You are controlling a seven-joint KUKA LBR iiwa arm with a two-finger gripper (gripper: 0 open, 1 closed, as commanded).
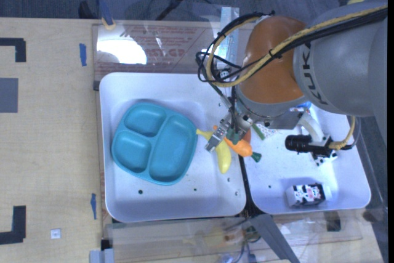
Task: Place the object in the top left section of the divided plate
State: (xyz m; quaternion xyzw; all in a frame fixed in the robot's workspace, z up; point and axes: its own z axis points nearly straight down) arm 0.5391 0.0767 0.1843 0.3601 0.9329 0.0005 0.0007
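The gripper (217, 140) hangs low over the left bin (123, 194), at 3 o'clock from the plate (154, 141). Just at its 4 o'clock lie a banana (225, 159) and a carrot (240, 147), side by side near the bins' shared wall; whether either touches the gripper cannot be told, nor how the gripper is set. The arm (345, 64) comes in from 2 o'clock, its orange band above the wrist. A small carton (306, 194) lies in the right bin (351, 188).
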